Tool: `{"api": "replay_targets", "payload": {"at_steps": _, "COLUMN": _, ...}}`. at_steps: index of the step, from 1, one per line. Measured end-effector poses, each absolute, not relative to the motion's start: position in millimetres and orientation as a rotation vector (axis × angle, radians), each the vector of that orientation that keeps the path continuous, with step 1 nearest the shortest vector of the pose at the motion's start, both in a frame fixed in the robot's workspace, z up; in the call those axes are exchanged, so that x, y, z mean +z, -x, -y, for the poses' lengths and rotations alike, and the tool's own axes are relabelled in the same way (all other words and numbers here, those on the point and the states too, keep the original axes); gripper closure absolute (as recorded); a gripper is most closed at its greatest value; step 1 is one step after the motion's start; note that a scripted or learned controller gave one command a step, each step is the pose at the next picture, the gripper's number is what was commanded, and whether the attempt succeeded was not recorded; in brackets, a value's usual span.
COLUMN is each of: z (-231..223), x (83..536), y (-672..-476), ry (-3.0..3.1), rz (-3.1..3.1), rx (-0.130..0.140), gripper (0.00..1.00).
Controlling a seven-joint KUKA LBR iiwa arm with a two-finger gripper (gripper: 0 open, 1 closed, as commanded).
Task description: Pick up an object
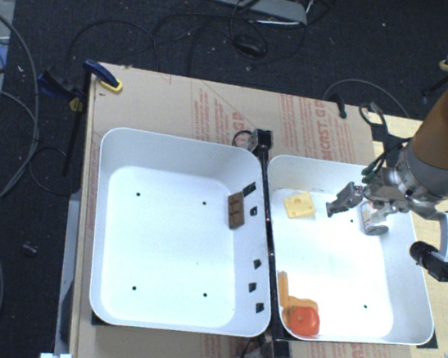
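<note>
The end effector [358, 208], fingers spread and empty, hangs in the right bin [410, 266] beside a yellow block [300, 205], needing centred descent.

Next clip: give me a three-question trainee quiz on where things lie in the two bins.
1. True or false: the yellow cheese-like block lies in the bin on the view's right.
2. Which object sits nearest the lower left corner of the bin on the view's right? A) the brown bar B) the red tomato-like ball C) the yellow block
3. Fill in: the brown bar lies in the bin on the view's ___, close to the wall it shares with the other bin.

Key: 1 true. 2 B, the red ball, touching an orange piece. 3 left. The gripper hangs over the right-hand bin, right of the yellow block, holding nothing visible.
</note>
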State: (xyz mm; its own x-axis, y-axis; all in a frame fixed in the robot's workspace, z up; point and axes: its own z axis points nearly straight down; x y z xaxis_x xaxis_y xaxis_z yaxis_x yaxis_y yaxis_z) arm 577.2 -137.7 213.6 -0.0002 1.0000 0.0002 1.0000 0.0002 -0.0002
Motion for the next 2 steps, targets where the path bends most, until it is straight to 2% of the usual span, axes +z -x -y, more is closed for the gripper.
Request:
{"api": "replay_targets", "payload": {"at_steps": 1, "z": 132, "x": 109, "y": -618.9, "ry": 2.147, "rz": 2.285, "rx": 0.007, "gripper": 0.00}}
{"api": "replay_targets", "payload": {"at_steps": 2, "z": 159, "x": 164, "y": -640.8, "ry": 2.224, "rz": 2.223, "rx": -0.003, "gripper": 0.00}}
